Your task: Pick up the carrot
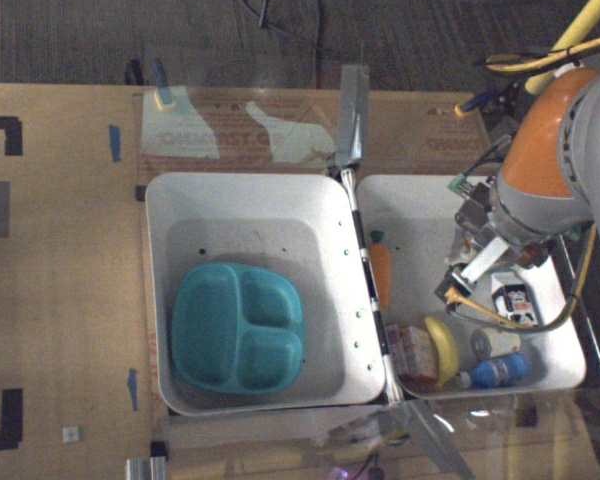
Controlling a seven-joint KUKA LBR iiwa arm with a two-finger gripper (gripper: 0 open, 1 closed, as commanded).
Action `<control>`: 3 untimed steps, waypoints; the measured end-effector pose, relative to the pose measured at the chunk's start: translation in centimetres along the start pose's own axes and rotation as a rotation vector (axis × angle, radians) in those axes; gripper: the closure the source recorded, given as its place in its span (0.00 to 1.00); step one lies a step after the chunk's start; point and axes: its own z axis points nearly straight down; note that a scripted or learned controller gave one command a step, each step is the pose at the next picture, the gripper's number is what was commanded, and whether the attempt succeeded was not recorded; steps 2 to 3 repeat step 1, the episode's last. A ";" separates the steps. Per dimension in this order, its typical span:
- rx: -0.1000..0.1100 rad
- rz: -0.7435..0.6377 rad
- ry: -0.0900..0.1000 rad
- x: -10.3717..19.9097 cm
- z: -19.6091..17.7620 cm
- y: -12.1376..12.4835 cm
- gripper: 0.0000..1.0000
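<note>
Two white bins sit side by side; the slim orange carrot [380,273] lies against the right bin's left wall, well left of the claw [458,288], whose opening cannot be told.

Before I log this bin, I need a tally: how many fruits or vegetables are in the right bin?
2: a carrot along the left wall, and a banana near the front; the arm may hide more.
</note>
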 end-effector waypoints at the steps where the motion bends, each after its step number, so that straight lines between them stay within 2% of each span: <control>1: 0.001 0.013 0.002 -7.6 1.4 -2.0 1.00; 3: 0.001 0.013 0.002 -7.6 1.4 -2.0 1.00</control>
